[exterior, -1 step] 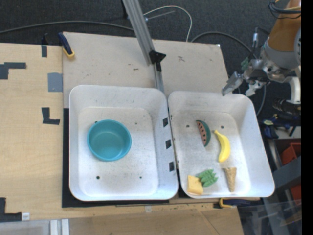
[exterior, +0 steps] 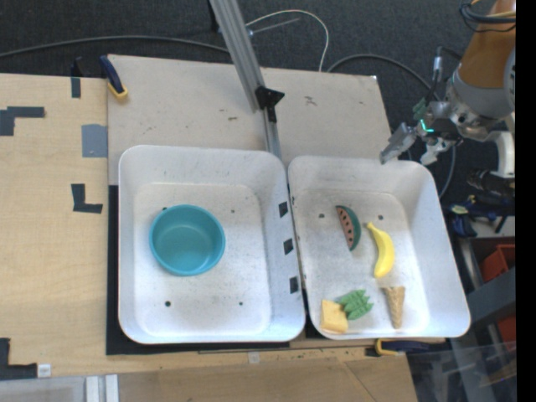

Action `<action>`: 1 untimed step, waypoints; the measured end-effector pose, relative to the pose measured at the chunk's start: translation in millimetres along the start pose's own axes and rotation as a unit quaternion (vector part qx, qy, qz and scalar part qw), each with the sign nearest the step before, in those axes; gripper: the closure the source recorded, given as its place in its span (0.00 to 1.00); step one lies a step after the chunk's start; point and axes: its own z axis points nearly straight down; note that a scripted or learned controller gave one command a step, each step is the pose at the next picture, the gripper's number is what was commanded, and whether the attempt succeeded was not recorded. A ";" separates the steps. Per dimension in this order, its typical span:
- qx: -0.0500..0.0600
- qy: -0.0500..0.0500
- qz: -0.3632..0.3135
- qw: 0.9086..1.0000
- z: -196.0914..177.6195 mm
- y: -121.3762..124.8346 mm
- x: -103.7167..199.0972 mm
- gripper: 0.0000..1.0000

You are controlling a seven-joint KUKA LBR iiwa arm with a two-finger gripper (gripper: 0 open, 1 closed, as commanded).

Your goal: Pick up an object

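We see a pale wooden desk [exterior: 50, 224] with a lighter board [exterior: 193, 99] laid on its far part. Two shallow white bins sit directly on it: the right bin [exterior: 448, 258] lies just below and beside the tool [exterior: 412, 145], and the left bin [exterior: 134, 224] sits farther from the tool, touching the right one. Dark tape marks [exterior: 82, 198] lie well away from the tool, on the desk's far side.

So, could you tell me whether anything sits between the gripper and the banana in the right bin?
Nothing visible does. The gripper hangs above the right bin's far corner; bare bin floor separates it from the banana.
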 end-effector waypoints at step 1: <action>0.002 0.001 0.000 1.000 55.5 -1.8 11.3 0.00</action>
